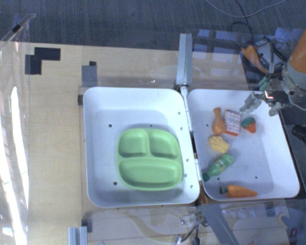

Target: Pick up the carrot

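**Carrot at the right bin's near edge, pincer over the far side**

We see the carrot (236,191) lying flat on the floor of the right bin (275,160), close to that bin's near edge and a bit right of its middle, green stub pointing left, orange tip pointing right. Nothing touches it.

We spot the pincer (261,100) at the far right part of the right bin, near its far edge, hanging off the grey arm (302,80) that comes in from the right with its orange band on top. Its fingers look spread, one slanting down-left toward the small carton; nothing sits between them. It is well apart from the carrot.

Other stuff in the right bin: a small red-and-white carton (232,122) near the far middle, a red strawberry-like piece (250,125) just beside it on the right, an orange drumstick-shaped toy (218,121) just left of the carton, a yellow corn-like piece (219,144) below those, and a green bottle (218,167) lying tilted between the corn piece and the carrot, near the bin's left wall.

The left bin (99,137) carries a green divided plate (150,158), three compartments, set toward that bin's near right part.

The bench (51,152) is light wood, both bins side by side on it.
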`<state>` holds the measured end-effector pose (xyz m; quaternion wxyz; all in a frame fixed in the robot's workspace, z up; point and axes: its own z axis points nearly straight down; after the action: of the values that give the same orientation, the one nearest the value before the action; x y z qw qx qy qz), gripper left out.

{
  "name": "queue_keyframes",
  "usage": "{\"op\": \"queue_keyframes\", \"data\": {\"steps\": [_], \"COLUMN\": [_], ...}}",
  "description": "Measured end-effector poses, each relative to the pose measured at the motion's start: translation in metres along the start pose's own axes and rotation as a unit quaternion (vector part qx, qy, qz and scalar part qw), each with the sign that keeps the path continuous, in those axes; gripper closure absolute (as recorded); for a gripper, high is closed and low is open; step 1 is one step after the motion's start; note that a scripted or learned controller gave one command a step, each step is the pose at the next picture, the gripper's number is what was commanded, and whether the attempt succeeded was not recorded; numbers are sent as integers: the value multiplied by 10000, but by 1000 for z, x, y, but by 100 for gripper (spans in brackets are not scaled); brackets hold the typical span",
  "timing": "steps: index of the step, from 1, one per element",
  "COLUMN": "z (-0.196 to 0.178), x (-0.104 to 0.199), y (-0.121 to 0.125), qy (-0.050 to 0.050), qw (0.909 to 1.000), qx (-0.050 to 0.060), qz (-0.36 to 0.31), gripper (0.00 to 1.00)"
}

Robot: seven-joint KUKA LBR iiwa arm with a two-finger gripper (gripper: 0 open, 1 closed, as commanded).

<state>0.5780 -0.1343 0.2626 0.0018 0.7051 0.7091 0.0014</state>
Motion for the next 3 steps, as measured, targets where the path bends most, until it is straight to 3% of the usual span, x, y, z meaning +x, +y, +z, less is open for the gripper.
{"op": "queue_keyframes", "data": {"steps": [1, 2, 3], "z": [152, 166, 150], "x": [-12, 16, 17], "y": [-20, 53, 57], "qy": [2, -55, -64], "qw": [9454, 9654, 9652], "qx": [-4, -101, -164], "qz": [-3259, -2606, -2609], "gripper": [0, 0, 100]}}
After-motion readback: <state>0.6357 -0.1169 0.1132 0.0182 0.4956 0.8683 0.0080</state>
